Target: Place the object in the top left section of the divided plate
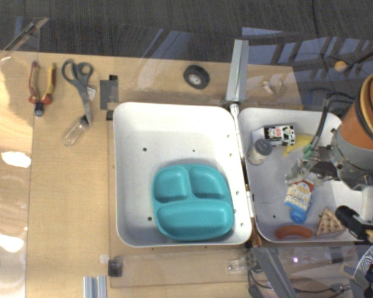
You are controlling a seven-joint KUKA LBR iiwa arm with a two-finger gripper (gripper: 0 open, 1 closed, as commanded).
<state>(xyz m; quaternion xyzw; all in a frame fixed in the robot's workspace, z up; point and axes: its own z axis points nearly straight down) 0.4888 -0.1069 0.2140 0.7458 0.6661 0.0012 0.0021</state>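
Wooden table (68, 197) against dark carpet, two white bins side by side. Left bin (174, 126) carries the teal divided plate (193, 202), three wells; target top-left section (172, 187) has nothing in it.

Right bin (267, 210) holds the clutter: small bottle with a blue cap (299, 200), black-and-white toy car (280, 134), grey round piece (262, 148), red sausage-like item (293, 232), tan wedge (328, 223), something yellow (304, 145).

Arm (368, 135) enters from the right; end effector (311, 166) sits low, just above the bottle's upper end. Can't tell grip state, too blurred. Nothing visibly held.

Likely step: grasping, bottle probably the pick. Advice: centre on the bottle body, grip across its narrow width, avoid the nearby clutter. Lift clear of the bin walls and divider post before traversing left. Release low over the top-left well so it doesn't roll over the ridge.

Off-bin: scissors (81, 82), red pliers (40, 85), tape roll (196, 76).
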